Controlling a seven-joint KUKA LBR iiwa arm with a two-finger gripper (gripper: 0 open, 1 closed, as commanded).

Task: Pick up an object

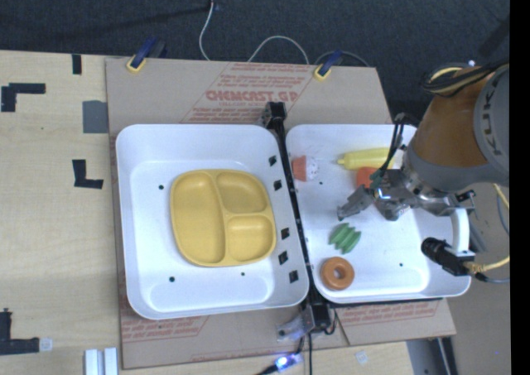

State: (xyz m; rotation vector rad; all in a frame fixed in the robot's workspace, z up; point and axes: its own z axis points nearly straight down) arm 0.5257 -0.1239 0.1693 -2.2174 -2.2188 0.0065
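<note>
My gripper [354, 204] hangs over the middle of the right bin [414, 278], reaching in from the right under the arm's orange band. Just below it lies a green ridged object [344, 237], apart from the gripper. A brown ring-shaped doughnut [337, 272] sits near the bin's front edge. Up and to the right of the gripper lie a yellow elongated object [364, 157] and a small orange piece [365, 175], partly behind the wrist. A small red and white item [301, 168] rests near the bin's left wall.
The left bin [141, 199] holds a yellow divided plate [222, 217]. A black divider with clips [286, 199] runs between the bins. Cardboard [248, 92] lies under both bins, and cables trail at the back and front.
</note>
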